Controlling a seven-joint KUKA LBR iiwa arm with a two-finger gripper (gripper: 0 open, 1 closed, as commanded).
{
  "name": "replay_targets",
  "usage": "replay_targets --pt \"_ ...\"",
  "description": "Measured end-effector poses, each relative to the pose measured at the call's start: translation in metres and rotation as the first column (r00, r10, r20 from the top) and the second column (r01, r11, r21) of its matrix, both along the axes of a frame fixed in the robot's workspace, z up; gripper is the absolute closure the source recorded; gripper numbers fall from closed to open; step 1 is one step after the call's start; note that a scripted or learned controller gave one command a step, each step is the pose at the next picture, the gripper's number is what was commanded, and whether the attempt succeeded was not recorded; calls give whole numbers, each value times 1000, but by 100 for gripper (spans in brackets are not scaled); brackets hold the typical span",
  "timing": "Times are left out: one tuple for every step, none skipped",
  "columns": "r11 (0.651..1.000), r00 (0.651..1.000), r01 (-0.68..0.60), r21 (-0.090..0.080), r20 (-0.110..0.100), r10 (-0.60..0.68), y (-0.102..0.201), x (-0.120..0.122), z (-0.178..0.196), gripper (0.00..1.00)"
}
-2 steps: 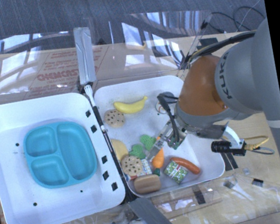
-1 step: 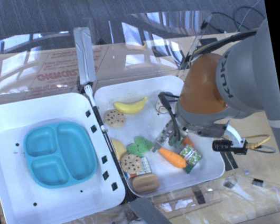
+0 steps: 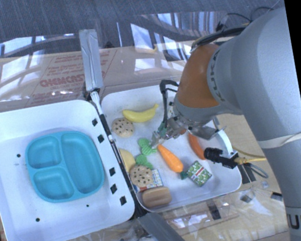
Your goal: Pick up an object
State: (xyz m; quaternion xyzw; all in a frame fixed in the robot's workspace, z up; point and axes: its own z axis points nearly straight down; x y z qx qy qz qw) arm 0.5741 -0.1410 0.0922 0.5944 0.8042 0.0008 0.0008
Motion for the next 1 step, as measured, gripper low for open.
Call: replay_targets --pt "999 999 43 0 -2 -43 45 -36 159 100"
